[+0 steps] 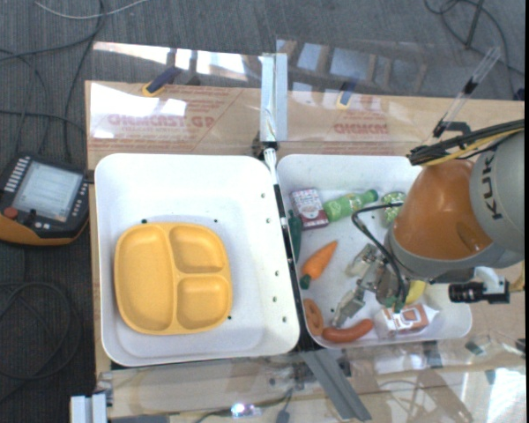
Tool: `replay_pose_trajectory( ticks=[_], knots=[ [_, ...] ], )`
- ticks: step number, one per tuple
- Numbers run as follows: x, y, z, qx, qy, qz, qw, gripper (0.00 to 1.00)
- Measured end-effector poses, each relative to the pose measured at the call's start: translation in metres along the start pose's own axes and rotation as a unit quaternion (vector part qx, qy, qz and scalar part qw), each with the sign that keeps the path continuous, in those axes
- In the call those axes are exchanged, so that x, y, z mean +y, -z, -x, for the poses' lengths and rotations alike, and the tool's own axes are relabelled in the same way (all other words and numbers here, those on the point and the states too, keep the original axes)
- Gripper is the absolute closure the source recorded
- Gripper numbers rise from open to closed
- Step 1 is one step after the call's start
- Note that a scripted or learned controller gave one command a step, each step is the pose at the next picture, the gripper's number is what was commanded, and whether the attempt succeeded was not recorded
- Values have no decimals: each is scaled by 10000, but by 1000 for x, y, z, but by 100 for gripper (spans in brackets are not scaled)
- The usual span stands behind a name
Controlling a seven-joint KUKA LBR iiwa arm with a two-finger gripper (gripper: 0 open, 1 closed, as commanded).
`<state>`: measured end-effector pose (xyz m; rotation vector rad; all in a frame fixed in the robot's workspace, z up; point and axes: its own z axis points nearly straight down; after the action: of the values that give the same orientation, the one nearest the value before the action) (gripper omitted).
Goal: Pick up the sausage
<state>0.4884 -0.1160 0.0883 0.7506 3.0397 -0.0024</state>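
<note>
The sausage (347,330) is reddish-orange and lies flat near the front edge of the right bin (441,335). My gripper (358,284) hangs just above and slightly behind it, reaching in from the right under the arm's orange band. Its two metal fingers stand apart, open, and nothing is between them. One fingertip (346,307) is close above the sausage's left half.
An orange carrot (318,261) lies left of the gripper. A small red box (309,207) and a green bottle (351,204) sit at the back. A white-and-red packet (406,321) lies right of the sausage. The left bin holds a yellow divided plate (172,277).
</note>
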Motion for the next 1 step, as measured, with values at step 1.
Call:
replay_pose_trajectory(
  ticks=[1],
  knots=[
    [-3,11,6,-64,2901,34,9570,0]
  ],
)
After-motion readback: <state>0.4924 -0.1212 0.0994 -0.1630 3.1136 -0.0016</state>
